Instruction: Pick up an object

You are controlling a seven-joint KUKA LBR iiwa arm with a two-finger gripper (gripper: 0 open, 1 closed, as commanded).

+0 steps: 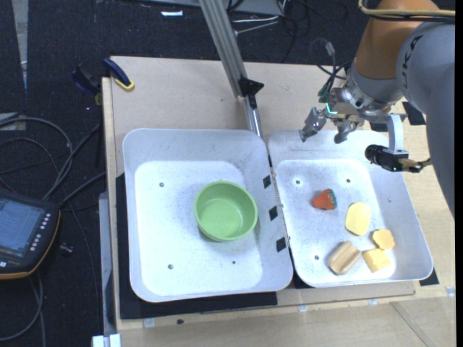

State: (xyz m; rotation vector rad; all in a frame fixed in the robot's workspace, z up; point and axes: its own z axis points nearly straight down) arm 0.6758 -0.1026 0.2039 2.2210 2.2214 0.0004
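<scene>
Two shallow white bins are seen side by side on the bench. In the left bin a green bowl is placed upright, near the middle and a little toward the right wall.

In the right bin five small objects are found. A red object with a bit of green, looking like a toy strawberry, is lying close to the centre. A pale yellow rounded piece is located to its right and a little nearer to the camera. Two small yellow blocks are lying further toward the near right corner, one just beside the other. A tan, bread-like piece is lying just to the left of the lower block.

The gripper is held above the far edge of the right bin, well apart from all the objects. Its two fingers are seen spread apart, and nothing is held between them. The orange band of the arm is visible above the wrist.
</scene>
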